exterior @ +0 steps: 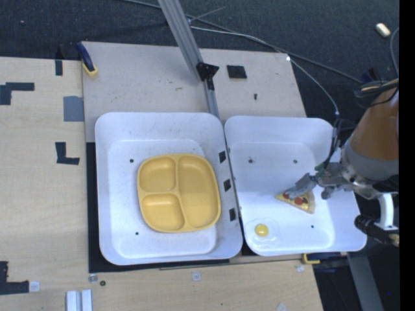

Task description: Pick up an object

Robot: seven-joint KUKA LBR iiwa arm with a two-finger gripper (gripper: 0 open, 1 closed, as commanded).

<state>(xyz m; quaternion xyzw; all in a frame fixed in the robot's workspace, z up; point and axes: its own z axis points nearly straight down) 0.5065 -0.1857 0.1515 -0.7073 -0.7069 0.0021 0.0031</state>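
Note:
A toy pizza slice (299, 201) lies in the right bin (272, 135), near its right side. A small yellow round object (261, 230) sits near that bin's front edge. My gripper (310, 185) reaches in from the right and hangs just above the pizza slice's upper edge, its fingers pointing down and left. I see nothing held between them. In the left bin (117, 135) rests a yellow divided plate (178, 192) with three compartments.
A metal pole (185, 34) slants from the top of the view down to the gap between the bins. A blue and yellow clamp (86, 59) sits at the bench's back left. Cables run across the dark floor behind.

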